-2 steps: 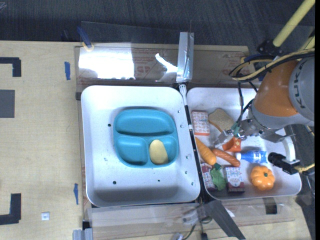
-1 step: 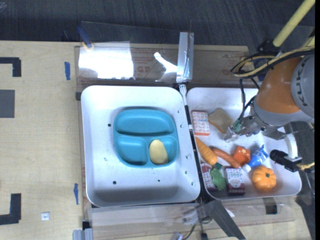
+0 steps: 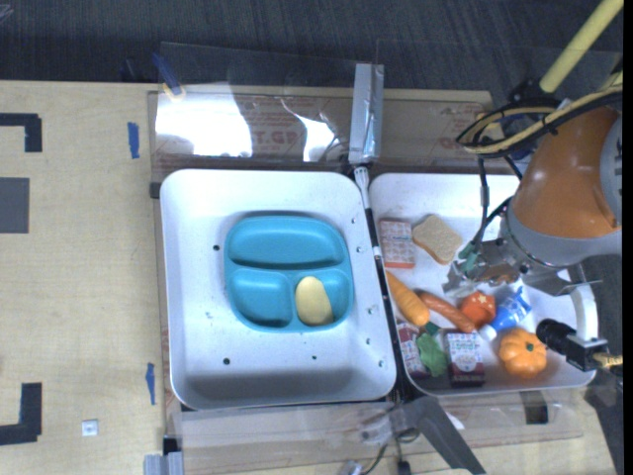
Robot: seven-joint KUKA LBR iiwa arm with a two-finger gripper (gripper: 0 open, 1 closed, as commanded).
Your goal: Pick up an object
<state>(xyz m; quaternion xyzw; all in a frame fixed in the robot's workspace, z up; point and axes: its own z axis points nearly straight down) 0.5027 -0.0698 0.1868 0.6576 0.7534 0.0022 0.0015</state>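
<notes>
Across the right bin [image 3: 584,384] lie small toy foods, and their labels are too small to read: a red-and-white packet [image 3: 397,242] by the divider and another red-topped packet [image 3: 463,352] near the front. A slice of bread [image 3: 437,237] sits beside the first packet. Two orange carrots [image 3: 425,306] angle across the middle, touching a red tomato [image 3: 477,308]; a green leafy piece [image 3: 431,349] and a blue-and-white item [image 3: 510,312] lie close by, and an orange pumpkin [image 3: 522,353] rests at the front right. Over the tomato hangs the end effector [image 3: 485,267]; whether it stands apart or together cannot be told. Leftward, the left bin [image 3: 198,364] holds a blue divided tray [image 3: 287,268] with a yellow lemon [image 3: 314,300] in its lower right compartment.
</notes>
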